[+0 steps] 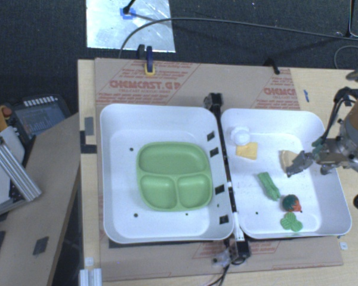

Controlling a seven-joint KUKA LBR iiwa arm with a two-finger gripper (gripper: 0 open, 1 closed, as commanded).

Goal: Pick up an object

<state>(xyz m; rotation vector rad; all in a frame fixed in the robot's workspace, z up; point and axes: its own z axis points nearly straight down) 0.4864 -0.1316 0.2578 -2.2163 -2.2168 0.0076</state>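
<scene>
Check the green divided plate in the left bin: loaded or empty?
Empty. The green divided plate lies flat in the left bin, and all three compartments show bare green.

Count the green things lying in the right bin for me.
2, plus one partly green: a green stick-shaped piece mid-bin, a green clover-shaped piece near the front edge, and a small green-and-orange ball between them. The tool may hide more behind it.

Both white bins (167, 115) look like smooth, slightly glossy plastic, as does the matt green divided plate (173, 174). Printed brown cardboard (185, 82) lies beneath. Far left, a crinkled foil sheet (131, 16) shines.
</scene>
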